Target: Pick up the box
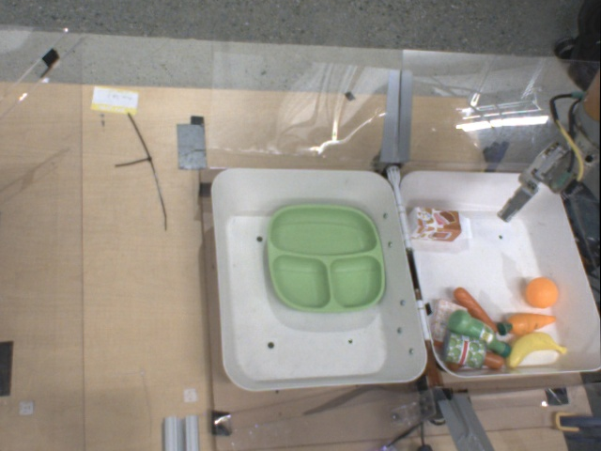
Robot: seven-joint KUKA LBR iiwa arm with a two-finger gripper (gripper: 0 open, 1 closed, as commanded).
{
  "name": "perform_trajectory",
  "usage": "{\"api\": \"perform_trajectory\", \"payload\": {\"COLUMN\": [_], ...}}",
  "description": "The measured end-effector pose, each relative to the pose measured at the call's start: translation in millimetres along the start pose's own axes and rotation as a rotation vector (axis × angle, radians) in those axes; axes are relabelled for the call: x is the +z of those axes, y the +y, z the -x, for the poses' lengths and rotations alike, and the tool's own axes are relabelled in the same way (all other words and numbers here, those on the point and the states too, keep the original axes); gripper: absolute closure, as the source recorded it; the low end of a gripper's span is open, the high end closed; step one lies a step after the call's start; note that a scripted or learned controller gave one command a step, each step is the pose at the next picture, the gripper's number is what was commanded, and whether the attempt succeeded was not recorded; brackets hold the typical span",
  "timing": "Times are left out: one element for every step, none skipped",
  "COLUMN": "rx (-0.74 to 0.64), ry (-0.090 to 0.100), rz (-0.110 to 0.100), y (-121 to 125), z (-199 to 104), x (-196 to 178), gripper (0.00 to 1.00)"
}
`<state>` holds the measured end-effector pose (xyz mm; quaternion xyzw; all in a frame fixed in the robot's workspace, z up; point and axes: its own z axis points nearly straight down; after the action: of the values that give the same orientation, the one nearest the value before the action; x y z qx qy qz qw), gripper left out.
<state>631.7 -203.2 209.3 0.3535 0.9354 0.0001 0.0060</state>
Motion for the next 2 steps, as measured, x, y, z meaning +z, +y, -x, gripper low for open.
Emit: {"api": "perform_trajectory", "payload": {"rx": [-0.02, 0.124], "ry": [0.004, 0.005], "rz": [0.001, -0.003], "y": [79, -12], "z": [-51, -72], "x": [48, 85], "gripper": [0.0, 0.0]}}
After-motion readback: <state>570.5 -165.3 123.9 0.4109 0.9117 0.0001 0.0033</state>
